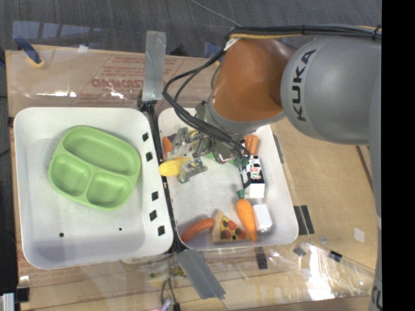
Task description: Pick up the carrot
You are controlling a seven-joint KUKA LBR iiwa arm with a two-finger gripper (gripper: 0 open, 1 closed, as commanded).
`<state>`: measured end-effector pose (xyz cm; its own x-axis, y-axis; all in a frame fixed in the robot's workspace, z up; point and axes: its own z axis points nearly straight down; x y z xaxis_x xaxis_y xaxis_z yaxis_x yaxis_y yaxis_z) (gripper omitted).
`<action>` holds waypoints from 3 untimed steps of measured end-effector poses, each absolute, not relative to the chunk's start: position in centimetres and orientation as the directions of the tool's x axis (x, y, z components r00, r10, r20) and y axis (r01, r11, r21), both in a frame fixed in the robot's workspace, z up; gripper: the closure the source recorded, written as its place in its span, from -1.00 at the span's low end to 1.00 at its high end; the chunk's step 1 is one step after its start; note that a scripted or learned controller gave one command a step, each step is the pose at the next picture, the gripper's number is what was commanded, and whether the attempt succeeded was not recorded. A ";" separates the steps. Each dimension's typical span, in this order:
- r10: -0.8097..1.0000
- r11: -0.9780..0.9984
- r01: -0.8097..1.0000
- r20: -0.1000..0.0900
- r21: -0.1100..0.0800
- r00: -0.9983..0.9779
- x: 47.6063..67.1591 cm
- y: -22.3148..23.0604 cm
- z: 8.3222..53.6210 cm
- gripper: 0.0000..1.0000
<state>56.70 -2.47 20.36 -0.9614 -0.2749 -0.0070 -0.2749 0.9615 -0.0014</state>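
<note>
The carrot (246,218), an orange tapered piece, lies near the front right of the right bin (275,235), between a pizza slice (226,229) and a white block (262,217). My gripper (189,154) is low over the back left of that bin, well to the left of and behind the carrot. Its metal fingers (192,170) stand open with nothing between them. A yellow toy (170,168) lies just left of the lower finger. The orange wrist band and grey arm hide the bin's back right part.
An orange sausage-like piece (196,227) lies at the front left of the right bin. A black-and-white carton (253,173) and another orange piece (251,144) sit along its right side. A green divided plate (94,167) is in the left bin (39,238).
</note>
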 end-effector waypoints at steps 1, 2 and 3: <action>-0.277 0.961 -0.277 0.001 -0.001 -0.961 54.7 -8.9 19.2 1.00; -0.705 0.710 -0.705 0.002 0.003 -0.710 48.8 -10.2 15.9 1.00; -0.831 0.556 -0.831 -0.004 -0.011 -0.556 52.3 -12.2 28.8 1.00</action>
